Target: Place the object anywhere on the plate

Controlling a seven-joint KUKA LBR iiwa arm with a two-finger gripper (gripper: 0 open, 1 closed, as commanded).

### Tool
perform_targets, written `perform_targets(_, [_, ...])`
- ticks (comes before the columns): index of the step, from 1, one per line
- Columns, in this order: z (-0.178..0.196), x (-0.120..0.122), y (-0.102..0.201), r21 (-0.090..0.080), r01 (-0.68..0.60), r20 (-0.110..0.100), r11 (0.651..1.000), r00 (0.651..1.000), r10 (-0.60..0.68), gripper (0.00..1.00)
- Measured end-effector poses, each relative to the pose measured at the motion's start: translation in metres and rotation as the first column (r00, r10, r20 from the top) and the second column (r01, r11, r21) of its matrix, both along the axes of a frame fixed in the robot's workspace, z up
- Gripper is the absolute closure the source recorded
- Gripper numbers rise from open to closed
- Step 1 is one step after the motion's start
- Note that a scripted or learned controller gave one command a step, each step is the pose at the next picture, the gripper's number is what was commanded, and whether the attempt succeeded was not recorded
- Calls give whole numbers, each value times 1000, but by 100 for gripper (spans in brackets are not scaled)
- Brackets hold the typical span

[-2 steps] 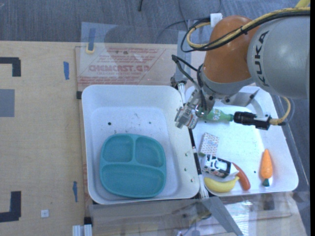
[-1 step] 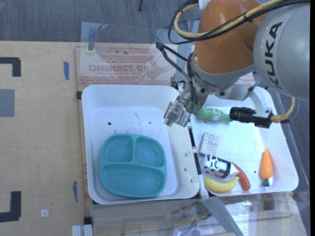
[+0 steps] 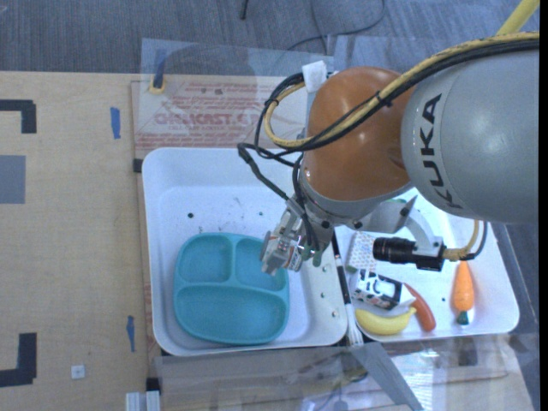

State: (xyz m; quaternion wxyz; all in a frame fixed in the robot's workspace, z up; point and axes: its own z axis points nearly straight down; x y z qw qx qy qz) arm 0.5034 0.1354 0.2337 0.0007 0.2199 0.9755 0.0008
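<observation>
Teal plate [image 3: 229, 296], white bins [image 3: 163, 195], yellow banana [image 3: 384, 320], orange carrot [image 3: 463, 287], perhaps a red pepper [image 3: 420, 308].

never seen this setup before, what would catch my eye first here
The big grey arm with its orange band dominates, reaching in from the right over both bins. Its gripper sits at the upper right edge of the teal divided plastic plate in the left bin; a yellow toy banana and orange toy carrot lie in the right bin.

Fixed above the bench [image 3: 68, 229], looking down at a slant on both white bins [image 3: 163, 187] — near enough that the arm [image 3: 462, 118], reaching in from the right, crowds the frame's upper right.
</observation>
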Motion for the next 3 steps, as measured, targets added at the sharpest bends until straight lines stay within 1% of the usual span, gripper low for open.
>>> perform_targets(1, [-34,-24,37,0,125,-3,992,992,-125,100])
perform_targets(2, [-34,-24,36,0,127,-2,992,992,-127,0])
perform_targets(3, [-34,20,38,1,210,2,978,978,-210,0])
